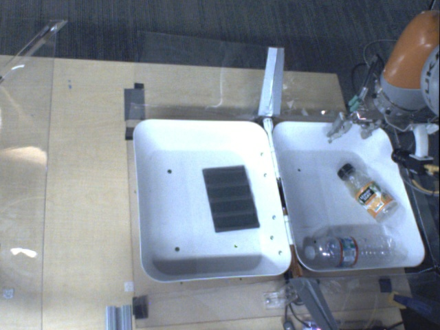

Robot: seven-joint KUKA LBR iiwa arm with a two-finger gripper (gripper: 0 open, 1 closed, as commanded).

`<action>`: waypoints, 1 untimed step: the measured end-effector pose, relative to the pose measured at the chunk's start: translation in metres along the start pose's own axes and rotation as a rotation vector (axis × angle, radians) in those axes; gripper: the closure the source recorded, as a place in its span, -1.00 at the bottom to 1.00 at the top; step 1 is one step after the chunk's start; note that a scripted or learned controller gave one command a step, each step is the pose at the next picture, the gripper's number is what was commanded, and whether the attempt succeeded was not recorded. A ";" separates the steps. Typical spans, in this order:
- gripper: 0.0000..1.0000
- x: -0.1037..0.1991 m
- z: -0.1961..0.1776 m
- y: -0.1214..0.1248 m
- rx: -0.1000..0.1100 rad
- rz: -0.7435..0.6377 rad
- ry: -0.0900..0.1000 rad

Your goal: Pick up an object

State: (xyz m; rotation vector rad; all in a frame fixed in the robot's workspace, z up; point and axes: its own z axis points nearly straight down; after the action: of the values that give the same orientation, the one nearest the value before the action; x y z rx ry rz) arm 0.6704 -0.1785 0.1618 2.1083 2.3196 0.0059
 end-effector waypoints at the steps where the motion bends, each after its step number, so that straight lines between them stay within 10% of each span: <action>1: -1.00 0.038 0.011 -0.011 0.001 -0.354 0.002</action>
State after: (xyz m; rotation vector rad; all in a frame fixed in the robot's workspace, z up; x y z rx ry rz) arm 0.6562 -0.1414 0.1509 1.6679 2.6557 0.0055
